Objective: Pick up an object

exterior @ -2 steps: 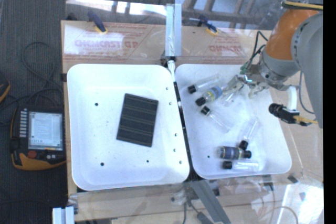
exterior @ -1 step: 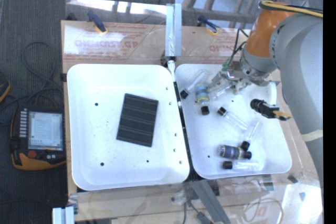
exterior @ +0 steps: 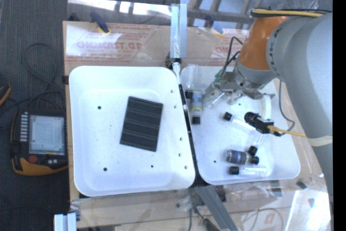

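1. We see the grey arm [exterior: 308, 57] with its orange band [exterior: 258, 46] reaching in from the right, over the far part of the right bin [exterior: 286, 167].
2. The claw [exterior: 219, 92] sits low near that bin's far left corner; we cannot tell its state from this view.
3. Just beside the claw lie a small clear vial [exterior: 196, 99] and a black cap [exterior: 195, 119], near the bin's left wall.
4. Nearer in the same bin we see a black-capped tube [exterior: 238, 123], a dark bottle [exterior: 238, 157] and another clear tube [exterior: 248, 171].
5. The left bin [exterior: 81, 170] holds a dark ridged rectangular pad [exterior: 141, 123], lying flat near its middle.
6. Left of the desk [exterior: 119, 43] a teach pendant [exterior: 40, 140] lies on the floor.
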Controlling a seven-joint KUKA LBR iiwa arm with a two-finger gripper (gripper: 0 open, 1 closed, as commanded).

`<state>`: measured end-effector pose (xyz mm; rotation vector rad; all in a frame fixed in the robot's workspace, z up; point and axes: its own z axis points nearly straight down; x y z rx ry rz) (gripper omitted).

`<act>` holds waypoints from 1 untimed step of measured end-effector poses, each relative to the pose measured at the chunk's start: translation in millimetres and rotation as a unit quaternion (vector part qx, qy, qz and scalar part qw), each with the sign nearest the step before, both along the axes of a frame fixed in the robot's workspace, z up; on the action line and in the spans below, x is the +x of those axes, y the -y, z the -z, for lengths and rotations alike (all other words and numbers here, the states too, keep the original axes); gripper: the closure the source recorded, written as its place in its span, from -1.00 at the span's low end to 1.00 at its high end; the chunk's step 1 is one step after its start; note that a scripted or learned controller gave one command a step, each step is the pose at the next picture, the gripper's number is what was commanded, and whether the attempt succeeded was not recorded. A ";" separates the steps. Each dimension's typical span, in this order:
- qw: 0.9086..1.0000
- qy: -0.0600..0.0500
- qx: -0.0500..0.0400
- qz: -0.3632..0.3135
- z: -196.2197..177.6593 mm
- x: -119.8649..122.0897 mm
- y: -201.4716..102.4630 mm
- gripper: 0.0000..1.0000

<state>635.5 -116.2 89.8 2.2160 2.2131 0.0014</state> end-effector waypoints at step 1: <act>1.000 -0.003 0.000 0.002 -8.1 -2.0 1.3 1.00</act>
